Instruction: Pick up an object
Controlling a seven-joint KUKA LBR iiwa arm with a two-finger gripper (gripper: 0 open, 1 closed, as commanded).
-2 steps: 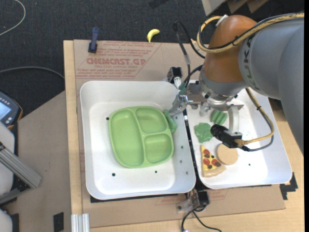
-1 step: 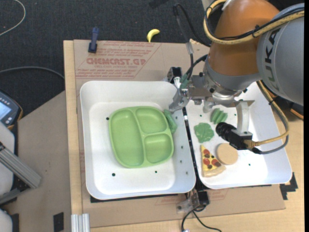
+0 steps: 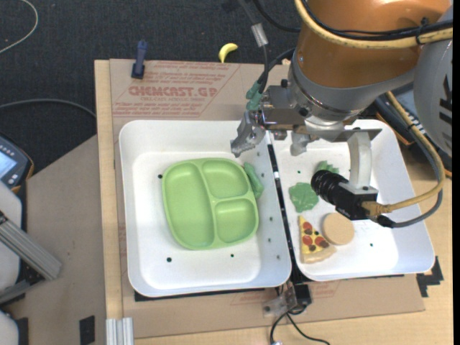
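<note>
Two shallow white bins sit side by side on a worktop (image 3: 108, 192) covered with brown cardboard. The left bin (image 3: 144, 254) holds a light green plate (image 3: 208, 203) with three compartments, lying flat. A small green piece (image 3: 254, 180) touches the plate's right edge. The right bin (image 3: 392, 254) holds a flat green leaf-shaped toy (image 3: 302, 197), a toy pizza slice (image 3: 313, 240) with red dots, and a round tan disc (image 3: 338, 230) touching the slice. The claw (image 3: 271, 146) hangs over the wall where the bins meet. Its fingers are spread wide, one over each bin, with nothing between them. Every loose object lies in a bin, apart from the claw.
</note>
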